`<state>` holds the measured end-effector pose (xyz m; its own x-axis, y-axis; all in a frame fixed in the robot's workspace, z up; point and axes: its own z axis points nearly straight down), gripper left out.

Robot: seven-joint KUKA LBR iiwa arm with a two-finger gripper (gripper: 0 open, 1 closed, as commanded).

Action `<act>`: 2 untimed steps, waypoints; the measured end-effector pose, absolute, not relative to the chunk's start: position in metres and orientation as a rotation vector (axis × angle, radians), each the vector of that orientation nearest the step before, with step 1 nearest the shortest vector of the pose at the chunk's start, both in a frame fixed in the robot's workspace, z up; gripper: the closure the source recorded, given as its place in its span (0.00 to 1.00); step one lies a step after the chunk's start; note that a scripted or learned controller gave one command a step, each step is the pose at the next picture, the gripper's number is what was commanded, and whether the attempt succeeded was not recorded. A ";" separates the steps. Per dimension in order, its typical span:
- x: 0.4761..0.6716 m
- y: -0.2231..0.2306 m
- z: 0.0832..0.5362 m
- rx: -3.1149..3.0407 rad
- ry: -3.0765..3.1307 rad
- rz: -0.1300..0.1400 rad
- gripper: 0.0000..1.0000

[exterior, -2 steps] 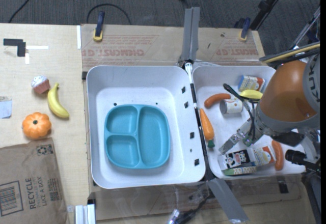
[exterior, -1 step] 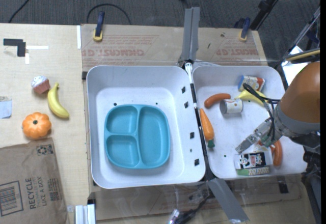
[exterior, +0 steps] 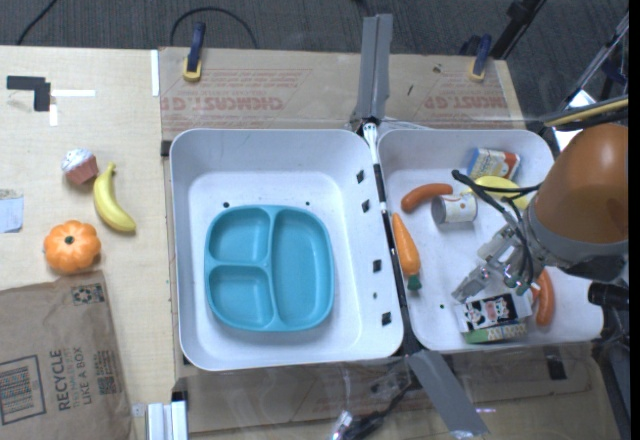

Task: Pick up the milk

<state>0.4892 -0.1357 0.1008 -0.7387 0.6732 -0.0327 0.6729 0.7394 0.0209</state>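
Dark carpet lay beyond a cardboard-covered bench (exterior: 90,348) carrying two white bins. A blue tray (exterior: 270,268) filled the left bin (exterior: 190,228). The milk (exterior: 493,317) lay flat near the right bin's (exterior: 440,328) front edge, long axis running left to right along that edge. The gripper (exterior: 492,274) hovered just above it; whether it was open I cannot tell. A carrot (exterior: 405,248) lay along the right bin's left edge.

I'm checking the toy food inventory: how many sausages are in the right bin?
2. One sausage lies near the bin's upper left, beside the small can. The other sausage lies at the lower right, next to the milk carton. The arm may hide more.
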 end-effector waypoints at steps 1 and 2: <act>0.479 -0.129 0.154 1.230 2.889 0.000 0.00; 0.538 -0.176 0.092 1.128 2.929 0.000 0.00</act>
